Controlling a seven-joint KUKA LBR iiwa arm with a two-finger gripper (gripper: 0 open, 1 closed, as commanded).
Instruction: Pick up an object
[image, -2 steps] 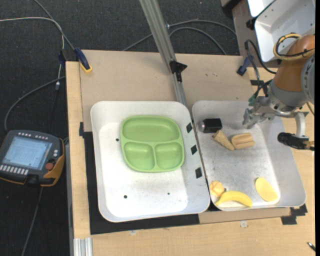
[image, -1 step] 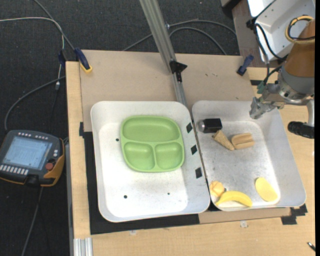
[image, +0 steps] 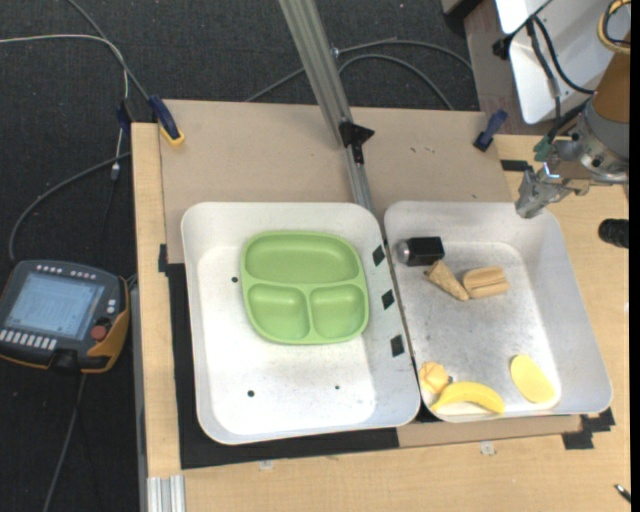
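left bin (image: 210, 400): divided plate (image: 303, 287) | right bin (image: 575, 330): banana (image: 468, 398) front, bread roll (image: 485, 282) behind

Matt green plastic tray (image: 304, 286), scuffed white plastic bins (image: 560, 255), bare wooden bench (image: 250, 150).

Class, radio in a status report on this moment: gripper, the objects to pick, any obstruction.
Gripper above right bin's far corner, carrying nothing. Yellow plastic banana, tan bread pieces, black block untouched in bin. No obstruction.
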